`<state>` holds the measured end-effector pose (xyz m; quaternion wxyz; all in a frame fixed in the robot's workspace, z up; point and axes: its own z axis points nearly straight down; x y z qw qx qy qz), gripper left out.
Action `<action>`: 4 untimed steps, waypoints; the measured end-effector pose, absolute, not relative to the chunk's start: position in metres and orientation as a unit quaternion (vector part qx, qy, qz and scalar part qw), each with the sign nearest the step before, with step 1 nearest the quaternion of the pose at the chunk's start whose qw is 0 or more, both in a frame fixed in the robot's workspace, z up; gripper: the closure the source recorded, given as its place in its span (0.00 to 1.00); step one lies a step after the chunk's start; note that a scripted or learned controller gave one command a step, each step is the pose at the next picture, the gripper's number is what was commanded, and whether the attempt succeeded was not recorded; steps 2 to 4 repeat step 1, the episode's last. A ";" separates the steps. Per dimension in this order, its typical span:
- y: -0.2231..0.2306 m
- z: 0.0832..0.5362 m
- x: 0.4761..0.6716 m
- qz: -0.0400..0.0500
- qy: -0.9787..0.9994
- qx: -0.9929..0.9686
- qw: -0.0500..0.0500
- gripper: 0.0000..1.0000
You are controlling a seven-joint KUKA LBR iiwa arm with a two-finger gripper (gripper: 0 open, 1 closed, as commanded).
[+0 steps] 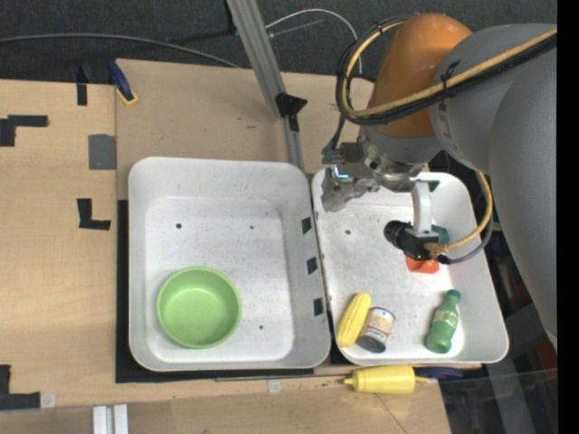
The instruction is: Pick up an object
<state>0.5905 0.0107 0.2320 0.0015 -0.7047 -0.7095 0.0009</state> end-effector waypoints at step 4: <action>0.072 0.235 0.596 0.000 -0.710 -0.704 0.001 1.00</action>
